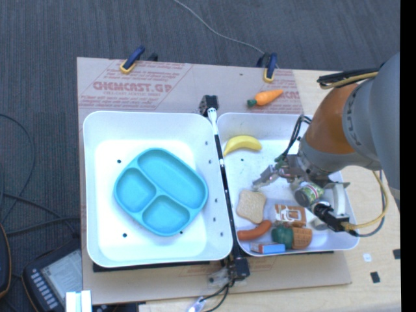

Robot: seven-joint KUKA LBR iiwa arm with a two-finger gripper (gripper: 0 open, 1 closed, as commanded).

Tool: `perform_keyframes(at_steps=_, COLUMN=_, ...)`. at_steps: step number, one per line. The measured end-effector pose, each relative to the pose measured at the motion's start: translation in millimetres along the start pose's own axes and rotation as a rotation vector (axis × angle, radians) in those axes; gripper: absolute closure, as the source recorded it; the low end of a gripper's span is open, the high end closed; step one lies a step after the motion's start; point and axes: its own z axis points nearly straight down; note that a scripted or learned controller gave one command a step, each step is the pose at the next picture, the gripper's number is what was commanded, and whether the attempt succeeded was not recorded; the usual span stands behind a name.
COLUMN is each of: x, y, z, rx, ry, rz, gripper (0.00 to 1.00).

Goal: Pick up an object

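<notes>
Gripper (pixel 268 177) is seen low in the right bin (pixel 286 123), spread wide, nothing held. Banana (pixel 242 144) lies just beyond; bread slice (pixel 251 206) just nearer.

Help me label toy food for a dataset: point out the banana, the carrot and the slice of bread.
banana (pixel 242 144), camera view, middle of its yellow curve.
carrot (pixel 268 97), camera view, orange body, on the board beyond the bins.
slice of bread (pixel 251 206), camera view, centre of its face.

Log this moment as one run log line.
gripper: over right bin, nothing held | banana: in bin | blue plate: left bin
</notes>
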Motion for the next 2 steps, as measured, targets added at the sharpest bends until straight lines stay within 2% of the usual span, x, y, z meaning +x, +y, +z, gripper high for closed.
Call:
perform_keyframes(at_steps=1, x=18, y=-41, z=-1, rx=-0.008, ry=-0.003, rz=0.001, gripper=0.00)
perform_keyframes(at_steps=2, x=18, y=-41, z=-11, rx=-0.008, ry=-0.002, rz=0.002, gripper=1.00)
